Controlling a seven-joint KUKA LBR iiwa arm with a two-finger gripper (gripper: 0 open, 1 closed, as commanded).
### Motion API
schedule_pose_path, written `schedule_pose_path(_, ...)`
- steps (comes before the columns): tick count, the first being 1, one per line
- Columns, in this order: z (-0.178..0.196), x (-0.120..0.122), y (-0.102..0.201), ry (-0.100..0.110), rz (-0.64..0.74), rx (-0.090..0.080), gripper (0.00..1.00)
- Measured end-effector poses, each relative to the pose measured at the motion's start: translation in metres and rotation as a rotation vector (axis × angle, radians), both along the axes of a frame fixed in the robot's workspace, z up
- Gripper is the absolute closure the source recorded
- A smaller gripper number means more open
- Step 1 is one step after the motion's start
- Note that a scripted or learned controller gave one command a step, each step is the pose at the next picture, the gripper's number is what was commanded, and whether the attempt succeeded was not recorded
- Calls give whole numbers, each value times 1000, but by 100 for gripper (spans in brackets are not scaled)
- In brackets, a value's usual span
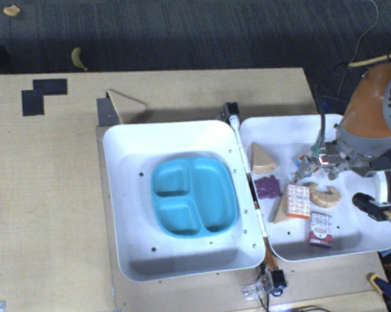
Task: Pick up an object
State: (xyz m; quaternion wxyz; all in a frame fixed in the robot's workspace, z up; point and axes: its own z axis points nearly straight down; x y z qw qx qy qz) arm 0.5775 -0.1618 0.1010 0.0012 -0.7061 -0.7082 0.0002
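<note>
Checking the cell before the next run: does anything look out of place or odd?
Yes: two small items lie on the dark floor beyond the bench, a yellow banana-shaped piece and a tan bit, away from both bins. In the right bin, the small red carton lies tilted on the sloping wall.

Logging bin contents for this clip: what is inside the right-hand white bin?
The right bin holds a pale wedge, a purple lump, a small red-and-white box, a bagel-like piece and a red carton. The gripper and arm cover its right part.

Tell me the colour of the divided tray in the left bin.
Light blue tray, seen best in the camera view.
</note>
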Motion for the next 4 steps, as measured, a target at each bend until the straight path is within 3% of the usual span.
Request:
schedule_pose_path(1, 13, 3, 0, -9, 1, -2, 100)
schedule_pose_path(2, 13, 3, 0, -8, 1, -2, 0)
schedule_pose_path(3, 24, 4, 1, -13, 3, -2, 100)
schedule_pose_path(4, 24, 4, 1, -12, 3, -2, 0)
